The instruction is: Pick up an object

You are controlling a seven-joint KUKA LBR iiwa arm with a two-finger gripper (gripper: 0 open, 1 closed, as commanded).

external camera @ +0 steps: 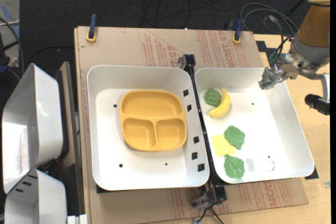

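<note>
Nearest the camera, a green leaf (234, 166) lies in the right bin (294, 128) beside a yellow square (222, 145), another green leaf (234, 137), a banana (221, 105) and broccoli (212, 97). The left bin (100, 128) holds a yellow tray (153, 119). The gripper (269, 80) hovers at the right bin's far corner; whether it is open or closed I cannot tell.

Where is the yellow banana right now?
The yellow banana lies in the right white bin, near its upper left corner, touching a small green broccoli piece.

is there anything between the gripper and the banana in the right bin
Nothing visible. The gripper hangs over the right bin's far right corner; only bare bin floor lies between it and the banana.
</note>
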